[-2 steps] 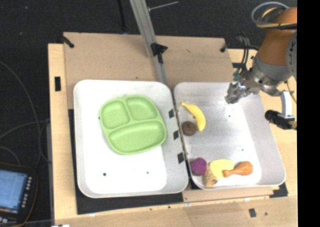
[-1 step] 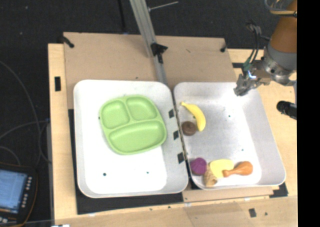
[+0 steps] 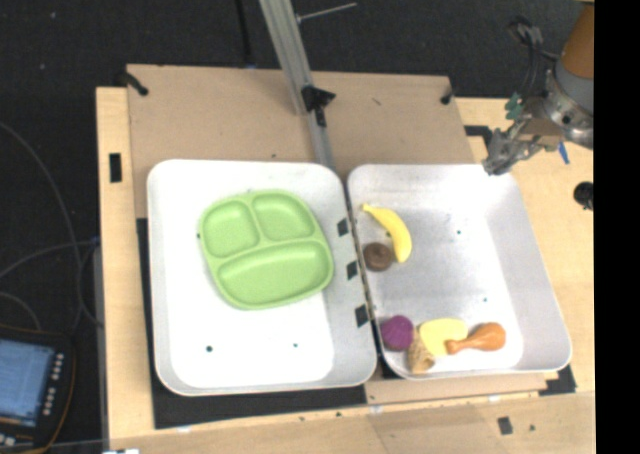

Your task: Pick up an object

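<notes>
Toward 3 o'clock on the desk [image 3: 420,112], the right bin [image 3: 500,242] is holding every loose object. A banana [image 3: 391,230] is lying at about 10 o'clock in that bin, close to the wall shared with the other bin, and a small brown ball [image 3: 378,256] is sitting just under it, touching or nearly touching its lower end. Down at about 7 o'clock in the same bin, a purple ball [image 3: 397,331] is resting near the front left corner. Just to its right, a pale yellow piece [image 3: 441,332] is lying flat, with a small tan item [image 3: 420,359] tucked against the front rim below it; what that item is cannot be told. An orange-brown drumstick-shaped toy [image 3: 477,339] is lying beside the yellow piece, its thick end pointing toward 3 o'clock.

Above the bin's 1 o'clock corner, the gripper [image 3: 497,162] is hanging over the rim, well apart from all of these objects; whether it is spread or pressed together cannot be told, and nothing is showing between its tips.

Over at 9 o'clock, the left bin [image 3: 180,342] is carrying a green divided plate [image 3: 266,249], which is lying tilted in the bin's upper half.
</notes>
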Controlling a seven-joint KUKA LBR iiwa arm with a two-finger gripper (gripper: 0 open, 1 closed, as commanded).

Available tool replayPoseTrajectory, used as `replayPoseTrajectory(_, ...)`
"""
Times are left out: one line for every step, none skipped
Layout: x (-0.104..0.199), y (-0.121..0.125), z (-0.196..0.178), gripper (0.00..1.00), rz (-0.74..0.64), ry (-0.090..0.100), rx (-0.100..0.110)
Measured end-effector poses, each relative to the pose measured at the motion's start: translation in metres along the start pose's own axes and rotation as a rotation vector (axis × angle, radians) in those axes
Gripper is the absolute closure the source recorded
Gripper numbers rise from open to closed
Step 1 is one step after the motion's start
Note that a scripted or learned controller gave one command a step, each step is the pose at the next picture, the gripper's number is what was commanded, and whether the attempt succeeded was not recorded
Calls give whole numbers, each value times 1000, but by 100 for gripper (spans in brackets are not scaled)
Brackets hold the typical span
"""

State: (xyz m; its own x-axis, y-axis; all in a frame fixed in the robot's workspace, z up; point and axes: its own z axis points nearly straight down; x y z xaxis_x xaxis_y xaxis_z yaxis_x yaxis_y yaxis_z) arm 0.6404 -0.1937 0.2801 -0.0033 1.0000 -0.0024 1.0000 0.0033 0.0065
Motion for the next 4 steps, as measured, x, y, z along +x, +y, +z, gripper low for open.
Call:
replayPoseTrajectory(40,-8,7,100,-1,2,6)
replayPoseTrajectory(92,-20,21,100,-2,3,8)
replayPoseTrajectory(139,-25,33,100,-3,3,7)
replayPoseTrajectory(195,-28,24,100,-5,4,4)
